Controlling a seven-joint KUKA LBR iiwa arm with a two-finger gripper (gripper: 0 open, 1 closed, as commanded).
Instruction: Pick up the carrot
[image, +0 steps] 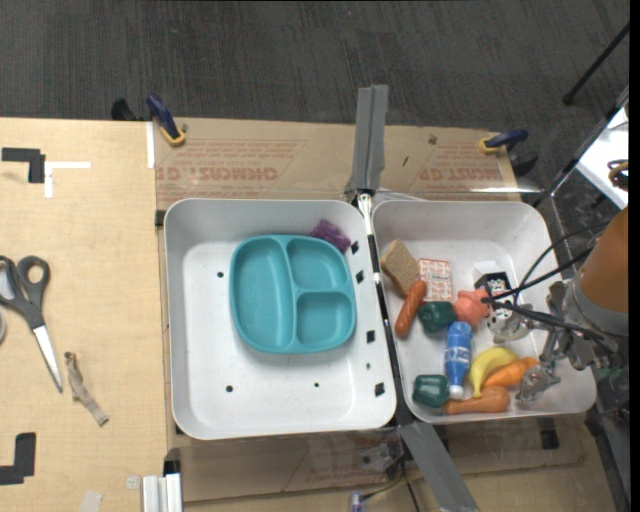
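On my feed, the claw (545, 375) hangs over the right bin's (530, 225) right edge, and I cannot tell how it is set. The carrot (480, 403) lies along that bin's near wall, beside a banana (488, 362) and a blue bottle (457, 355), just left of the claw. In the left bin (190, 330) sits a teal tray (293, 294). Scissors (30, 310) rest on the counter (75, 250).

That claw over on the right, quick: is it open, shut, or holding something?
Claw: it sits over the right bin's right edge near the carrot, but whether it is open or shut cannot be told.
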